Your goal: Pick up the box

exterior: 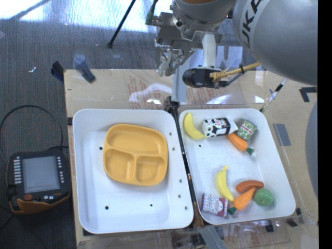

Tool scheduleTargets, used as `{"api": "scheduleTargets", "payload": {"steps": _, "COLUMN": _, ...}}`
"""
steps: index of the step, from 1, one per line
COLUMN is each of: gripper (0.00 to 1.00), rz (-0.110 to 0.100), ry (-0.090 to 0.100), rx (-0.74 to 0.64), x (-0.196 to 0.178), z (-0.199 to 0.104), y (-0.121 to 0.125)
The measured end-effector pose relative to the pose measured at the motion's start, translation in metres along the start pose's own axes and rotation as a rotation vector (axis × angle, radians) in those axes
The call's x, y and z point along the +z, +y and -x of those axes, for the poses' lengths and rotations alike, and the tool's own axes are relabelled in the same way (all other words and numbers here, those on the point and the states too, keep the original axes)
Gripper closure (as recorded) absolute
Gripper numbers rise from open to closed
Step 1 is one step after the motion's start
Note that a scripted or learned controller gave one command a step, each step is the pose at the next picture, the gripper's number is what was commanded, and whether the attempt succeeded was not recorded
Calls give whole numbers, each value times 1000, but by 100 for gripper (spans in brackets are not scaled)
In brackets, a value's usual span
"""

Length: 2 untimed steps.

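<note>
writing: "KUKA" lettering partly readable on the grey arm [270, 19], top right
box: red carton [214, 204], white patch on its face, print too small to read; lies flat at the near edge of the right bin [275, 165], just left of a carrot [243, 198]
other cartons: black-and-white cow-pattern carton [216, 127] at far side of right bin; small green carton [247, 129] just right of it; text on both unreadable
gripper: gripper [167, 66] hangs above the bench [119, 87] beyond the far edge of the bins, well apart from the box; nothing between the fingers; jaws state cannot tell
right bin extras: banana [192, 127] far left; second carrot [240, 142] below green carton; second banana [223, 183] mid; sausage [249, 185]; green apple [264, 196] near right
left bin: left bin [88, 191] holds a yellow three-part tray [136, 154]
floor: pendant [38, 183] with grey screen, far left, cable looping off it
</note>
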<state>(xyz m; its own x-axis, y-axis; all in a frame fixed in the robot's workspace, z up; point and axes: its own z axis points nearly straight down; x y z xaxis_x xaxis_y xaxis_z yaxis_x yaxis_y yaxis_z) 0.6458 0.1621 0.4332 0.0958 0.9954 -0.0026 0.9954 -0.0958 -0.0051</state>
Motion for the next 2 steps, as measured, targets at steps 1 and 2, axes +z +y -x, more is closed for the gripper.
{"api": "scheduleTargets", "payload": {"steps": 1, "gripper": 100, "rz": -3, "ry": -1, "rx": -5, "x": 14, "z": -2, "y": 0}}
{"api": "scheduleTargets", "payload": {"steps": 2, "gripper": 100, "rz": -2, "ry": -1, "rx": 87, "x": 0, "z": -49, "y": -6}}
